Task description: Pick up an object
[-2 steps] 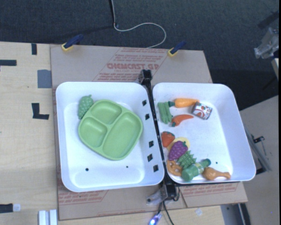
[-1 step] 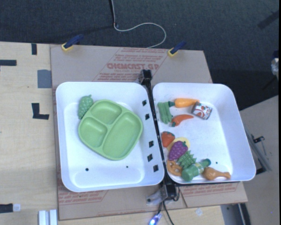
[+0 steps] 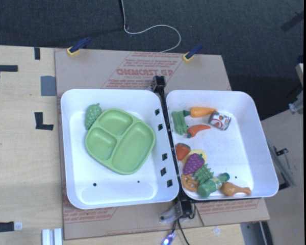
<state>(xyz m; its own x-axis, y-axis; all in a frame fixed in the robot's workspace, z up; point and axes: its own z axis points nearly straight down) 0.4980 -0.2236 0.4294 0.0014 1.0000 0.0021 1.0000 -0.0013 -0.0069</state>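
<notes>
The right bin (image 3: 245, 142) holds several toy foods. An orange carrot (image 3: 202, 111) lies near its back, beside a small red and white can (image 3: 220, 120). A green bean pod (image 3: 179, 122) and a red-orange pepper (image 3: 198, 130) lie by the divider. Lower down sit a red strawberry (image 3: 182, 150), purple grapes (image 3: 192, 163), a green leafy piece (image 3: 204, 173), a green vegetable (image 3: 210, 186) and an orange squash (image 3: 234, 190). The left bin (image 3: 74, 152) carries a green divided plate (image 3: 121, 141) with a green grape bunch (image 3: 92, 115) at its back left edge.
Both bins rest on a cardboard sheet (image 3: 137, 70) held by clamps (image 3: 78, 46) at the back. A white cable (image 3: 153, 32) loops over the dark floor behind. Wooden bench (image 3: 20, 152) stretches to the left.
</notes>
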